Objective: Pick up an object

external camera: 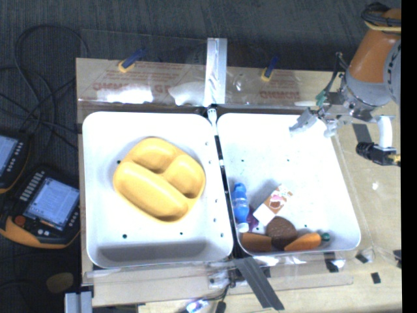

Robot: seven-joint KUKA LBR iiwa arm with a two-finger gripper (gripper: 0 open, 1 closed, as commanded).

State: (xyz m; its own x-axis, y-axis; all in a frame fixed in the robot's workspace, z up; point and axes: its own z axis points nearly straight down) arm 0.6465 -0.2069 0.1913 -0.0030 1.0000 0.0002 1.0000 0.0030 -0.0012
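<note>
While the gripper (pixel 314 119) hovers at the right bin's (pixel 345 194) top rim, finger state unclear, reaching down to the carrot (pixel 303 242) remains.

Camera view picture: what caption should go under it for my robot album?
Robot gripper hovers over the right bin; big yellow object fills the left bin.

Seen at the upper right of the frame: grey arm (pixel 380 70) with a rounded orange band near the wrist, glossy under the light. Below it, pale metal gripper (pixel 313 121) hardware with a small green part (possibly a connector). Dark cabling alongside, plus a white cylinder and black fitting.
</note>
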